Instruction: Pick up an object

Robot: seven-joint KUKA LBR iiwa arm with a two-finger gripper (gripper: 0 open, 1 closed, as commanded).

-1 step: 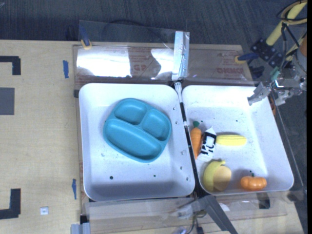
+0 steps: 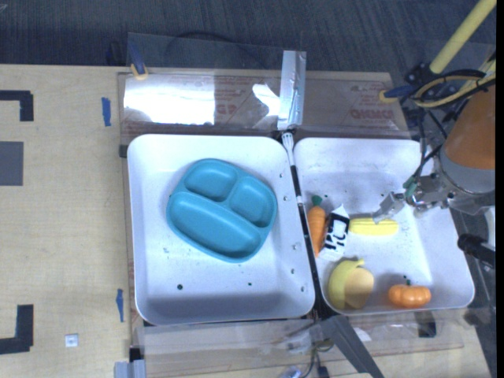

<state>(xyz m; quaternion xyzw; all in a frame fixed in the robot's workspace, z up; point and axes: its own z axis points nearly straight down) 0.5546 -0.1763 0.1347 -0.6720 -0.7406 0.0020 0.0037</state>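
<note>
A: Camera view, arm pose?
B: Arm enters at 3 o'clock, wrist low over the right bin (image 2: 441, 152). Gripper (image 2: 391, 204) angled toward 8 o'clock.
A: Jaws?
B: Can't tell, too small and blurred.
A: Target?
B: Yellow banana-shaped piece (image 2: 372, 227), smooth plastic, at the right bin's centre just below the gripper tip, long axis 9-to-3.
A: Rest?
B: Orange carrot (image 2: 316, 225) lies 12-to-6 at the bin's 9 o'clock wall. Rounded yellow fruit (image 2: 350, 283) at 7 o'clock, small orange piece (image 2: 409, 294) at 5. Left bin (image 2: 150, 235) holds a glossy blue divided plate (image 2: 222, 208).

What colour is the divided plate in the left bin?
Blue, a teal shade; the divided plate shows clearly in the camera view.
</note>
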